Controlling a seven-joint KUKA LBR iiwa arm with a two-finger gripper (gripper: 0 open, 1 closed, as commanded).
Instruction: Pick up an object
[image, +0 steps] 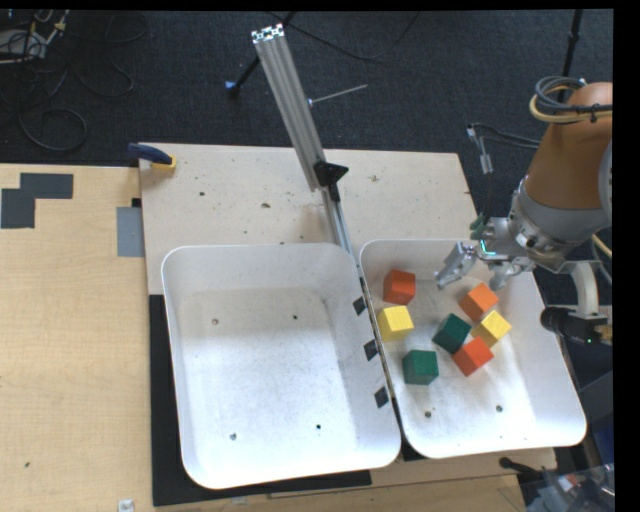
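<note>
Now: approach step. Gripper (478, 268) spread, holding nothing, hovers over right bin (560, 420) nr orange cube (480, 299); red cube (399, 286) off to side. Next: drop straight onto orange cube, close w/o nudging yellow cube (494, 326).

Dark carpet (130, 60), perhaps, behind pale wooden bench (70, 330).

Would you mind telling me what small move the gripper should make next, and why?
Probably a short descent onto the orange cube: the gripper hovers open just above it in the right bin, with nothing between its fingers, and that cube lies nearest.
</note>
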